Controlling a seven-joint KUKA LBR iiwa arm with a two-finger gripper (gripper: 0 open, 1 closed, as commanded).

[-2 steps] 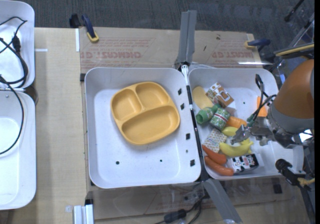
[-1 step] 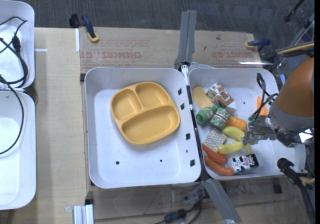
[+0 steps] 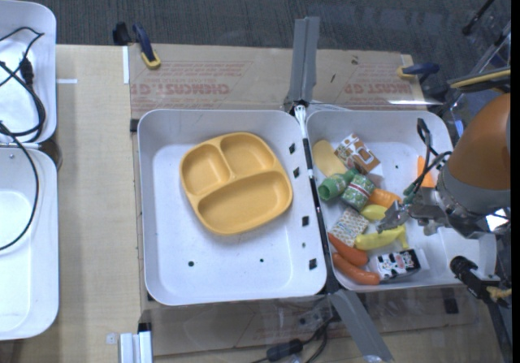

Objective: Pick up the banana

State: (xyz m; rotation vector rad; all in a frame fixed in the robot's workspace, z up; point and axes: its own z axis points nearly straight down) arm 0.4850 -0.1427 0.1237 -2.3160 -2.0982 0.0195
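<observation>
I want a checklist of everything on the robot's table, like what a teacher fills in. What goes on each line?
Surface: wooden bench bearing two white bins, the left bin and the right bin, side by side.
Job's things: banana lies in the right bin among the toy food, not lifted.
Clutter: yellow divided plate in the left bin; green can, snack box, two orange carrots and small packets in the right bin.
Grippers: gripper low over the pile by the banana; whether the jaws are open cannot be told.
Cables: black cable at far left.
Surroundings: blue clamps on cardboard; dark carpet.
</observation>
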